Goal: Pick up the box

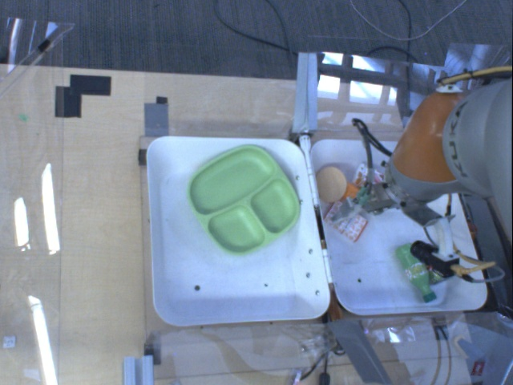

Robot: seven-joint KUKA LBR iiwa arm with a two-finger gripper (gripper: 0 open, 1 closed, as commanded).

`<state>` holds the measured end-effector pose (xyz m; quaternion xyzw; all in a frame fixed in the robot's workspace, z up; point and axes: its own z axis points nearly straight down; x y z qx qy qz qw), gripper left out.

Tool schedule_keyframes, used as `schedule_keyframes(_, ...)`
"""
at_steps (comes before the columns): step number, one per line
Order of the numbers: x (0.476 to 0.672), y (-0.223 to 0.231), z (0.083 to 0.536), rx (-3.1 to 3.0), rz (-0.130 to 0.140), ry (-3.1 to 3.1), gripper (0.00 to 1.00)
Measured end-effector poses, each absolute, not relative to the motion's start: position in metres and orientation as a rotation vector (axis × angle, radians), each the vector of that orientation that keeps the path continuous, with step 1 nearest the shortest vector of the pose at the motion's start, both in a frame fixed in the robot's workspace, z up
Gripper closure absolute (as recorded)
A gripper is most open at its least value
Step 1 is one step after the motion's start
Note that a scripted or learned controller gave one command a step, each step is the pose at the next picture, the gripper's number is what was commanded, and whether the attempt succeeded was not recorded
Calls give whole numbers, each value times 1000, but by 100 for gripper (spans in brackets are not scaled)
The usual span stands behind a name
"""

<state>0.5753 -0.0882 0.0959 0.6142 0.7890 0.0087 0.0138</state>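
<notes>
A small white box with red print (353,228) lies flat in the right bin (377,291), near its left wall. My gripper (367,196) hangs at the end of the grey arm with the orange band, just above and to the right of the box, over a small clutter of packets. Nothing shows between its fingers, and the wrist hides their tips. A tan egg-shaped ball (331,184) rests just left of the gripper, close to the bin's back left corner.
A green packet (416,272) lies at the right bin's front right. The left bin (172,287) holds a green divided plate (244,198). A metal divider rail separates the two bins. Cables trail on the floor behind the bench.
</notes>
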Motion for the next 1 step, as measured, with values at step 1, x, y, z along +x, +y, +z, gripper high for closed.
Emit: schedule_keyframes(1, 578, -86, 107, 1906, 34, 2462, 100)
